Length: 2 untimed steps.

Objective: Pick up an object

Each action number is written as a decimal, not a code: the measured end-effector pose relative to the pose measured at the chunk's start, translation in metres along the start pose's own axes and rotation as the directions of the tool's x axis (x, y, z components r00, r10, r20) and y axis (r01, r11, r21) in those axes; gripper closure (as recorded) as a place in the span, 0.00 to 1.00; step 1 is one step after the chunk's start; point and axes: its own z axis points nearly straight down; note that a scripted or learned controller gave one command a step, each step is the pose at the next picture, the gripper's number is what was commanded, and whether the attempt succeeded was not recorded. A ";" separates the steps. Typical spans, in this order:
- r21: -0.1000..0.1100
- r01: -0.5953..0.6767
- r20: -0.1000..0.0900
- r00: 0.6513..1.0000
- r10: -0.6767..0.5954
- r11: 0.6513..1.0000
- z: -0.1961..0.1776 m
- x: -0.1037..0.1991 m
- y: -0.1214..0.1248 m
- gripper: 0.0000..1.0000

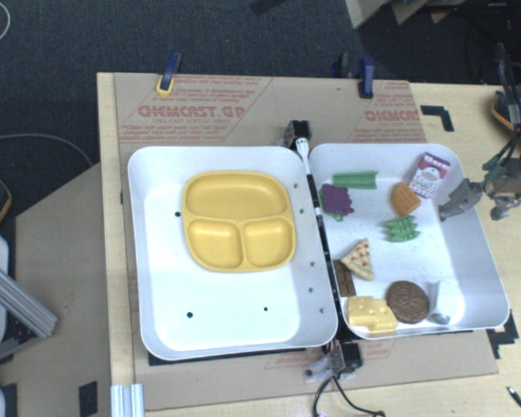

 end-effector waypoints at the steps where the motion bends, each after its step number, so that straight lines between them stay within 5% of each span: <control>1: -0.012 0.003 0.003 1.000 -0.003 1.000 -0.006 0.000 0.002 0.00; 2: -0.006 0.003 0.000 1.000 -0.003 1.000 0.056 -0.004 0.001 0.00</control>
